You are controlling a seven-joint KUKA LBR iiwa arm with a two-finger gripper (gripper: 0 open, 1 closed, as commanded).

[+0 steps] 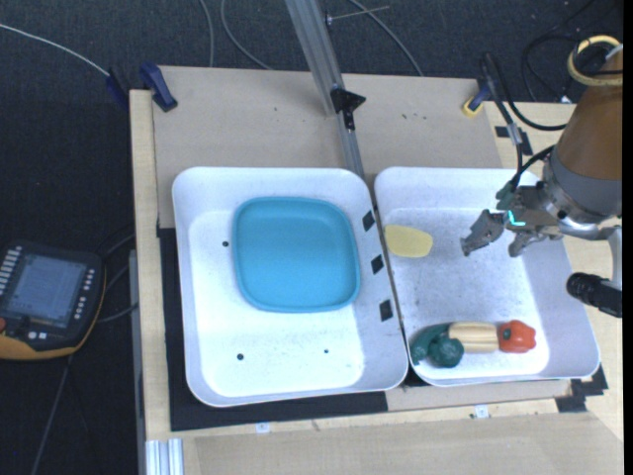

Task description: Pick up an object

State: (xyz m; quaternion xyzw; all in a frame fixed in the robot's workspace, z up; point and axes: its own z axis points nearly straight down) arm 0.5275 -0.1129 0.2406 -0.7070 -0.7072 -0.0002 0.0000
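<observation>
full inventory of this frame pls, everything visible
bins: 2, white, side by side on the bench
plate: 1, blue, in left bin
yellow piece: 1, pale yellow, right bin, upper left
green item: 1, dark green, right bin, near edge
tan item: 1, tan, between green and red items
red item: 1, red, right bin, near edge
clamps: 2, blue, bench far corners
pendant: 1, grey and orange, floor at left
cables: several, floor
gripper: 1, grey, above right bin, holding nothing
</observation>
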